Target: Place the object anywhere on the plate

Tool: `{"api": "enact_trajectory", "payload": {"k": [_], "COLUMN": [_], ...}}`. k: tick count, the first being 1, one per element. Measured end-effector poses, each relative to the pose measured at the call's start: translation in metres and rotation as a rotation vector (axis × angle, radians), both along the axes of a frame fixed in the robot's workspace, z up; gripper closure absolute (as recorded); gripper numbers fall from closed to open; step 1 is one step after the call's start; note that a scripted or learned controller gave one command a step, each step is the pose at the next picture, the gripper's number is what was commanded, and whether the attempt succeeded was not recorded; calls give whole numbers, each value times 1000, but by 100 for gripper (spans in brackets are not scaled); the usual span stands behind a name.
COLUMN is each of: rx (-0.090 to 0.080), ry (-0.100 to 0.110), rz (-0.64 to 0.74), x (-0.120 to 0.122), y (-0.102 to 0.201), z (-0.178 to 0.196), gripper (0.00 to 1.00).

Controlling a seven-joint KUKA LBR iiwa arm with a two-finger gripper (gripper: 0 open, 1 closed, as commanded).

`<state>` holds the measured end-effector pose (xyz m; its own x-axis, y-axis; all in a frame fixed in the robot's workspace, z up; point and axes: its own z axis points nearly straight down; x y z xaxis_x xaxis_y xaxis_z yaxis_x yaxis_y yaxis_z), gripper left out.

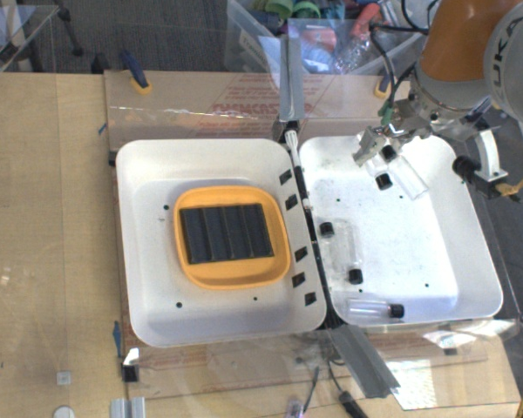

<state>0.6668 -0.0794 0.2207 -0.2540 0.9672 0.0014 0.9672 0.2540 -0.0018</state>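
- Step in hand, as I judge it: picking up. The plate [192, 266] sits in the left bin [139, 233], and the gripper [372, 151] hangs over the far corner of the right bin [427, 251]. Nothing is on the plate yet.
- Doing it well: come straight down over one vial and close across its narrow body, not its cap. Lift clear of the divider between the bins before crossing left. Any spot on the plate counts, so aim for the middle.
- The plate is yellow, with a rounded rim and a dark ribbed centre [227, 233]. It lies flat near the middle of its bin.
- The right bin holds small clear vials with black caps, and they are hard to see against the white.
  - One vial [327, 230] is near the divider.
  - A second vial [355, 276] is just toward the near side of the first.
  - A third vial [379, 308] lies on its side by the near wall.
  - A fourth vial [399, 178] lies tilted just below the gripper. This is likely the task's object.
- Claw state: I cannot tell whether it is spread or pressed together. I cannot tell whether it touches the fourth vial either.
- The arm [471, 33] comes in from the far right.
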Motion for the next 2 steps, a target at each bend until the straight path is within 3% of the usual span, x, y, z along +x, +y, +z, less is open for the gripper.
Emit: {"api": "enact_trajectory", "payload": {"k": [1,2], "rx": [0,-1], "ry": [0,-6], "rz": [115,194], "x": [0,0], "y": [46,83], "z": [-36,2], "gripper": [100,100]}}
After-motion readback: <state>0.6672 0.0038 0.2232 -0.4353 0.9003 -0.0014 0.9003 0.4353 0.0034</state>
